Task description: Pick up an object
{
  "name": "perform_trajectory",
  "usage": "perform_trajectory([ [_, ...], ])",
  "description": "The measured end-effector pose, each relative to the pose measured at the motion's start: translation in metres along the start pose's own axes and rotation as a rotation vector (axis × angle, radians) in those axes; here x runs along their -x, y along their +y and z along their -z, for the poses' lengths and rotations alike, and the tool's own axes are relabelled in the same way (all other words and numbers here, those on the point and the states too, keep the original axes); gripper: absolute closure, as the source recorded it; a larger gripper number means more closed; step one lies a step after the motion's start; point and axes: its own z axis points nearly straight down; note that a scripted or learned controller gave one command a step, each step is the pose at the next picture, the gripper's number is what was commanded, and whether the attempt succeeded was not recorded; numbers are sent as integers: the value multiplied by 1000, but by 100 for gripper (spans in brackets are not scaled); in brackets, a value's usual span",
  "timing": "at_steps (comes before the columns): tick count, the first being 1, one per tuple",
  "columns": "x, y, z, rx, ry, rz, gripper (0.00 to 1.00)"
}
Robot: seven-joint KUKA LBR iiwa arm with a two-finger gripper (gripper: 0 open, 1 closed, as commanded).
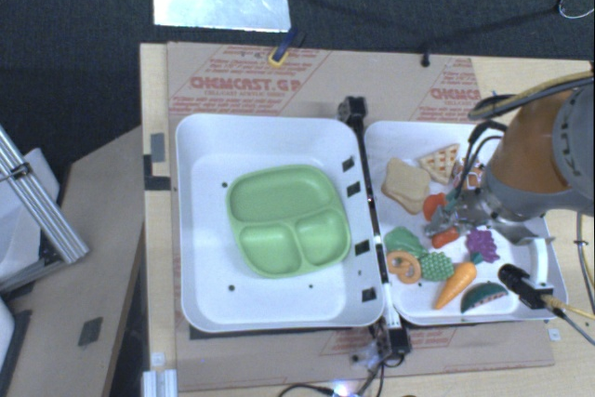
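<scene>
My gripper (pixel 446 218) is low in the right bin (pixel 548 279), reaching in from the right among toy foods. Just left of it lies a red piece (pixel 433 204), and another red piece (pixel 447 238) sits right under it. Purple grapes (pixel 481 244) lie just to its right. A bread slice (pixel 403 184) and a waffle wedge (pixel 441 163) sit further back. In front lie an orange carrot (pixel 455 284), a watermelon slice (pixel 484 296), a green corn cob (pixel 435 267), a pretzel (pixel 404 267) and a green leaf (pixel 402 240).
The left bin (pixel 200 200) holds a green divided plate (pixel 288 218). A black divider (pixel 367 200) runs between the two bins. The arm's grey and orange body (pixel 539 153) hangs over the right bin's far right side.
</scene>
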Motion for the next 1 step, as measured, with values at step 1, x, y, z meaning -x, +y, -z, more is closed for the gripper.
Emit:
perform_trajectory([
  [1, -4, -8, 56, 2, -1, 3, 100],
])
